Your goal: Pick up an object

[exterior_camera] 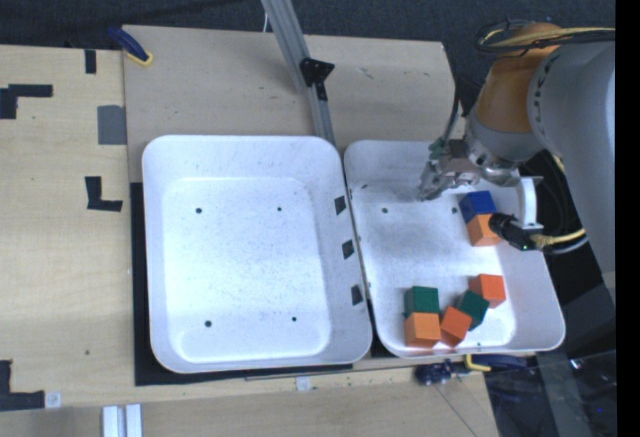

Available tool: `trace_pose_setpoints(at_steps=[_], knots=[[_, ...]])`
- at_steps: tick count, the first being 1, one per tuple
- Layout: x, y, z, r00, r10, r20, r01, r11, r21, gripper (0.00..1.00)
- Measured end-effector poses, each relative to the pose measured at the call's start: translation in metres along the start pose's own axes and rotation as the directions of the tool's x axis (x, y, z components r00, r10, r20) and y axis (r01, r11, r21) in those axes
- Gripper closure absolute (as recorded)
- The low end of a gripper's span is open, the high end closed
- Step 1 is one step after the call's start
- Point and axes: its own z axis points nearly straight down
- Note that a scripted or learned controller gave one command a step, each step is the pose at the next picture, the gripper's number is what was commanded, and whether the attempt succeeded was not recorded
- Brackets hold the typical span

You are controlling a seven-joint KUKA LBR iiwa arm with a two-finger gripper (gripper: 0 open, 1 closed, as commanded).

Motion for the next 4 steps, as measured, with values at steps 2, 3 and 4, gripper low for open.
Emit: trace_pose_setpoints(at_steps=[2, 3, 4], knots=[[0.011, 0.003, -0.102, 1.0, 0.001, 0.001, -0.001, 1.0, -0.008, 1.0], [0.061, 0.004, -0.095, 1.0, -0.002, -0.001, 0.002, 1.0, -0.001, 1.0], [0.119, 0.003, -0.091, 1.0, -0.003, -0.002, 0.003, 1.0, -0.001, 1.0]])
